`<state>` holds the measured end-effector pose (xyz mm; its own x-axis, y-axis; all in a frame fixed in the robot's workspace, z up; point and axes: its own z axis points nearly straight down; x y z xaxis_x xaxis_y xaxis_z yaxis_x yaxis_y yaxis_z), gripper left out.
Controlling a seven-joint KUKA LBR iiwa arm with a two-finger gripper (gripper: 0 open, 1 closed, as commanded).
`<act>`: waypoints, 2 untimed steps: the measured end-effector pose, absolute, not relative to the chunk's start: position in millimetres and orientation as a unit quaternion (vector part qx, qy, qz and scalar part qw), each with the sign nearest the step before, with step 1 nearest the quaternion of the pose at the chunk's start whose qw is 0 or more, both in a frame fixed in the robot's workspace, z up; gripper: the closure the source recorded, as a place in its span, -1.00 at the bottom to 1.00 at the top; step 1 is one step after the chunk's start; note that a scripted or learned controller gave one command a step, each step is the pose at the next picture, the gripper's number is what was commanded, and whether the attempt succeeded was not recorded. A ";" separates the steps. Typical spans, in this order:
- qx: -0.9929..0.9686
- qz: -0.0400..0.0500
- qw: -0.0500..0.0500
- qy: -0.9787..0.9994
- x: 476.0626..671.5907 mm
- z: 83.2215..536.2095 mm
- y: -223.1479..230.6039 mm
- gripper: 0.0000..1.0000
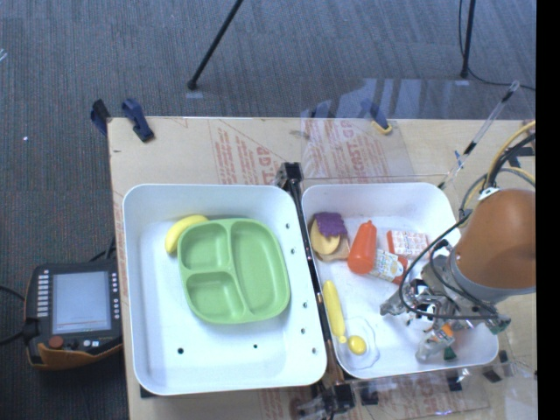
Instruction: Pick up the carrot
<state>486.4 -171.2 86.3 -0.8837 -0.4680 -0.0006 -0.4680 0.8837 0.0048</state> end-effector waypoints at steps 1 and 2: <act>0.245 -0.003 -0.001 -0.970 488.5 95.9 -167.7 1.00; 0.311 -0.001 -0.002 -0.950 494.2 127.7 -163.8 1.00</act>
<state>494.2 -163.8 127.7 -0.8062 -0.5916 -0.0042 -0.5916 0.8062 0.0008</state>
